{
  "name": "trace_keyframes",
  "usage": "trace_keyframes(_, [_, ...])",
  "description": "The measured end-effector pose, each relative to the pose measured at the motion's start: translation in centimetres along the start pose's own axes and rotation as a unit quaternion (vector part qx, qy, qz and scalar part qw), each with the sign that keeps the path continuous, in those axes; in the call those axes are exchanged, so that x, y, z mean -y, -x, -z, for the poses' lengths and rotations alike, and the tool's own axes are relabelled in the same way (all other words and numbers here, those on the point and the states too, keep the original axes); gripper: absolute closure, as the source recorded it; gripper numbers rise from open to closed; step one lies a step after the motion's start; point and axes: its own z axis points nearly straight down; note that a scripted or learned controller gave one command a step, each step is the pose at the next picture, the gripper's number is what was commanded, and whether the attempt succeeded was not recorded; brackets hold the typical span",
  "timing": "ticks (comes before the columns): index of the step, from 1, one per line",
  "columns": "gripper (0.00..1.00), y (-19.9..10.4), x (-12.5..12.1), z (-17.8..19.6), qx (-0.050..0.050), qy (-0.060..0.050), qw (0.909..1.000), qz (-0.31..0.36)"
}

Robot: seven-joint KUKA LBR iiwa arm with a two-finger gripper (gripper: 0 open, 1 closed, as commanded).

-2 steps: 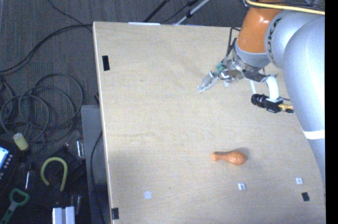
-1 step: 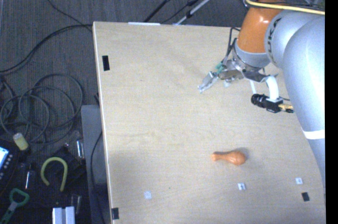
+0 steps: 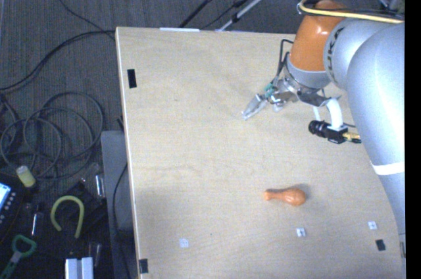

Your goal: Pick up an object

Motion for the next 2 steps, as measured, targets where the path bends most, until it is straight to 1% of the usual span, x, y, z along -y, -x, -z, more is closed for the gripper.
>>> trace_keyframes(1, [1.00,0.08,0.04,0.90,0.000,0.000,1.0000,-0.001])
trace_keyframes(2, [0.00,0.07,0.04,0.90,0.000,0.000,1.0000,-0.001])
